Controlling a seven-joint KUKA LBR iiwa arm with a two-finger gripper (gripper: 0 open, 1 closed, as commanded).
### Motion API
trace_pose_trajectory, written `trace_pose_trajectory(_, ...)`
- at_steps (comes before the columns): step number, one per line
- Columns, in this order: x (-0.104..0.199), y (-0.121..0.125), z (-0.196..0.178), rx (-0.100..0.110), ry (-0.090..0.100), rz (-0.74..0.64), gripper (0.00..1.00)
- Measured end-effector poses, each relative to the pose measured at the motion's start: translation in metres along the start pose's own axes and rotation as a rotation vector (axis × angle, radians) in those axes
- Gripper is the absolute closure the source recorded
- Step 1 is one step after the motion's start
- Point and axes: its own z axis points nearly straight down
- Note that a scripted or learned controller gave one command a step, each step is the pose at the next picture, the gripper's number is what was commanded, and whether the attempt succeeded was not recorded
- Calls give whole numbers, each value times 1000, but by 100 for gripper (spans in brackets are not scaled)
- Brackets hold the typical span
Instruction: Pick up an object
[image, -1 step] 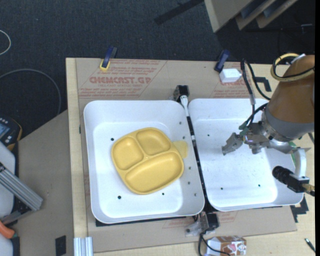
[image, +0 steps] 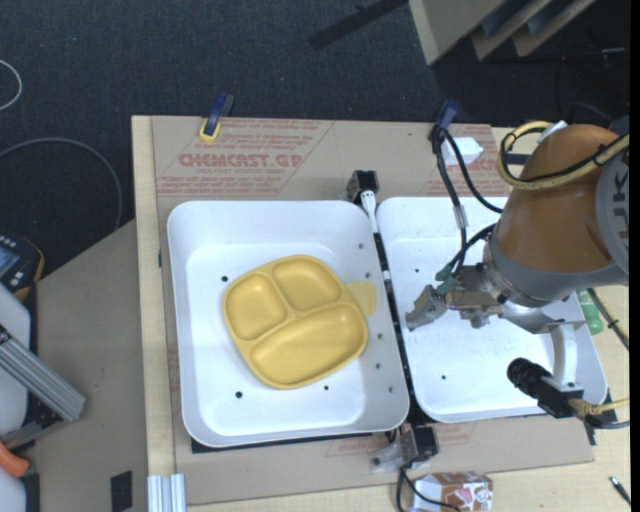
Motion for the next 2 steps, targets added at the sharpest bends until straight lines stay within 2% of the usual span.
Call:
trace_pose_trajectory(1,-4,2,-9,-4,-3,7,100)
trace_pose_trajectory(2,48,2,-27,-8,-3,1,100)
